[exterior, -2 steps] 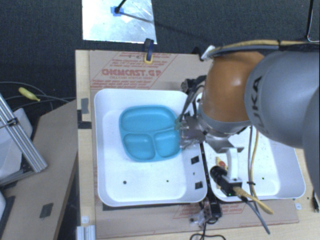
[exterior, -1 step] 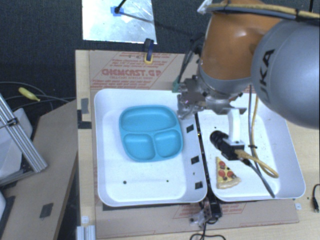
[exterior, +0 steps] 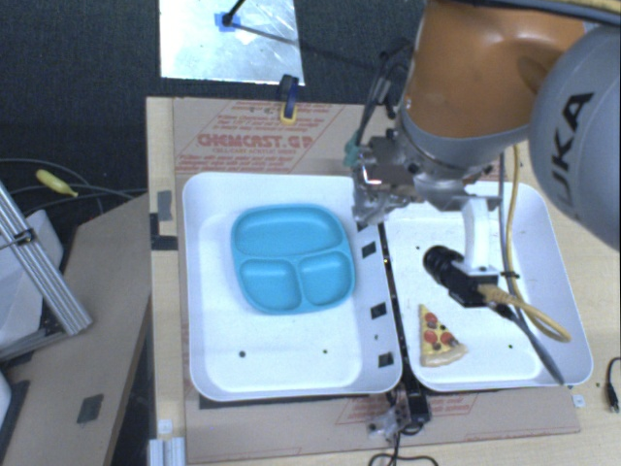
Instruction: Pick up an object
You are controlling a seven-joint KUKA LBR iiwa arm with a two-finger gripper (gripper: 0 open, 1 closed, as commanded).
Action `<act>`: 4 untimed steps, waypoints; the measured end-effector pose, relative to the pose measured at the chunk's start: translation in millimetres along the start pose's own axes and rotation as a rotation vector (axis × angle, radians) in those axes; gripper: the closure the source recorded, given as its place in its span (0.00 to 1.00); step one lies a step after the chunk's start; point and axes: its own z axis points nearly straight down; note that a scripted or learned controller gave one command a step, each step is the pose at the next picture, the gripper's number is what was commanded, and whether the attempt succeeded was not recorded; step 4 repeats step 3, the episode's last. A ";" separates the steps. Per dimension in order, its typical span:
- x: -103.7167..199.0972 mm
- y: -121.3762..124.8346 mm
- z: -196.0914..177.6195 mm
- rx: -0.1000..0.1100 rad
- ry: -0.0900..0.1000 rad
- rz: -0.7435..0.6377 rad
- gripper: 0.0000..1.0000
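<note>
A toy pizza slice (exterior: 439, 337) with red toppings lies near the front of the right bin (exterior: 543, 260). A blue divided plate (exterior: 291, 257) sits in the middle of the left bin (exterior: 209, 289). My gripper (exterior: 370, 205) hangs low over the far end of the divider between the two bins, just right of the plate's far right corner and well behind the pizza slice. The bulky wrist above hides most of it, and I see nothing held in it.
The orange and grey arm covers the far part of the right bin. A cardboard sheet (exterior: 252, 129) lies under and behind the bins. A slanted metal frame (exterior: 39, 270) stands at the left.
</note>
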 end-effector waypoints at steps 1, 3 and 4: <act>-0.5 1.0 -7.6 0.001 -0.002 -0.005 1.00; 12.9 -17.3 -71.5 0.000 0.001 0.000 0.00; 12.9 -17.3 -71.5 0.000 0.001 0.000 0.00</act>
